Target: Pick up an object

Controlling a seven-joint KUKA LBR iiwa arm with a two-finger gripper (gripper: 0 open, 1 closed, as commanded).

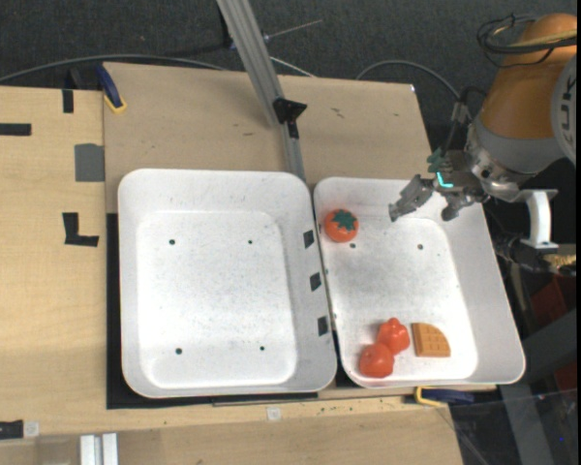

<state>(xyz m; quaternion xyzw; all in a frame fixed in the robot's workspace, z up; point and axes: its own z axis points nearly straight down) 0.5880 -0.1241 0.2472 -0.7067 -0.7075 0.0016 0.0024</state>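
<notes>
Three objects are seen in the right bin (484, 289): a tomato (342, 224) near its upper-left corner, a red pepper (384, 347) and a waffle (430, 340) at the front. The gripper (429, 203) is poised above the far edge, fingers spread, nothing between them. The isolated tomato is judged the cleanest target; descent should be centred over it.

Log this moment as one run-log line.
pincer: open, above right bin far edge, holds nothing | tomato: right bin, far-left corner | red pepper, waffle: near end
</notes>
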